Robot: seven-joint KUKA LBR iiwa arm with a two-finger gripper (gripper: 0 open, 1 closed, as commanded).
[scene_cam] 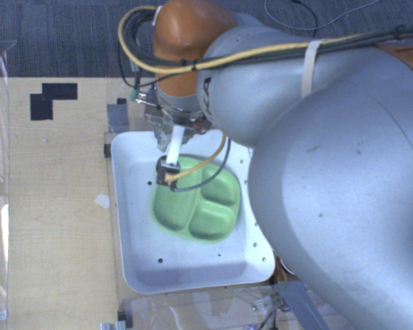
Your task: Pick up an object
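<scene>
A light green divided plate with several compartments lies in the middle of the white bin. My gripper hangs under the orange wrist band, over the bin's far side and just above the plate's far-left edge. Its lower end is close to the plate's rim. I cannot make out whether it touches the plate. Nothing shows between the fingers.
The grey arm covers the whole right side of the view, including the bin's right edge. Black angular marks sit on the wooden bench at the far left. A small white scrap lies left of the bin.
</scene>
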